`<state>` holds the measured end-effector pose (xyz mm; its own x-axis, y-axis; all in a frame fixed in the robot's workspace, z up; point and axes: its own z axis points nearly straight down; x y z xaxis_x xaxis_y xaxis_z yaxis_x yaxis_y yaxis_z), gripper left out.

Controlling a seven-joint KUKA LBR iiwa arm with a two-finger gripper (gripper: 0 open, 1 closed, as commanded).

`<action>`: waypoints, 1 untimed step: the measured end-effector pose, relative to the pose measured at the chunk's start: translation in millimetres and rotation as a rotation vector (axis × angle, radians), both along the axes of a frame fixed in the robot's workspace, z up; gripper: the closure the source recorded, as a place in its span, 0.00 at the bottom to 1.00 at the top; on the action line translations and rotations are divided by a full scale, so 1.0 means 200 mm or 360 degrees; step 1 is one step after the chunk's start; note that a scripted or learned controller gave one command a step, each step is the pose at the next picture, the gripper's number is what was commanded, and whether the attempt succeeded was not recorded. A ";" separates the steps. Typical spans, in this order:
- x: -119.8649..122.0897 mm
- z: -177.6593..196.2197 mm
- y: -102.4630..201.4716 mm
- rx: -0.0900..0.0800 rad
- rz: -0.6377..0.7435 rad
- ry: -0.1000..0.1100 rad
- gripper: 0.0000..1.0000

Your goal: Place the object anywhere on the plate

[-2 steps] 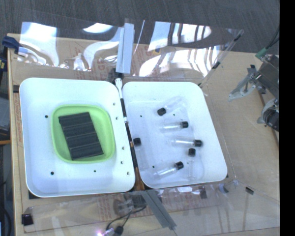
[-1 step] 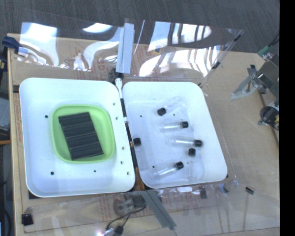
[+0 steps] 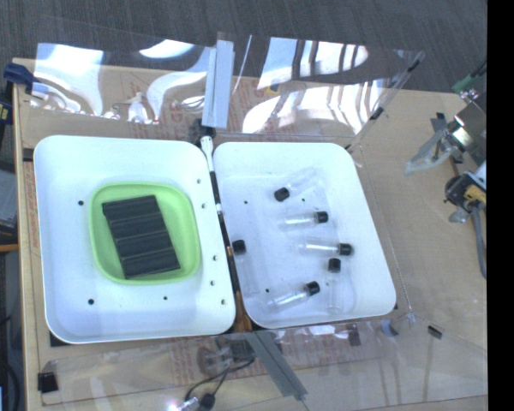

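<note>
Bench with left bin (image 3: 60, 298) holding green plate (image 3: 101, 262) under dark block (image 3: 140, 235); right bin (image 3: 360, 294), clear vials (image 3: 324, 247); end effector state untellable.

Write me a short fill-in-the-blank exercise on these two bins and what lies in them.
1. The green plate sits in the ____ bin.
2. A dark ridged block rests on the ____.
3. The clear vials with black caps lie in the ____ bin.
4. The colour of both bins is ____.

Missing words: left; plate; right; white
</note>
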<state>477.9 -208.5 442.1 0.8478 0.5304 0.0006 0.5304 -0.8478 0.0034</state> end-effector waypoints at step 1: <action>-0.01 0.00 -0.01 -0.0002 -0.0143 -0.0002 0.00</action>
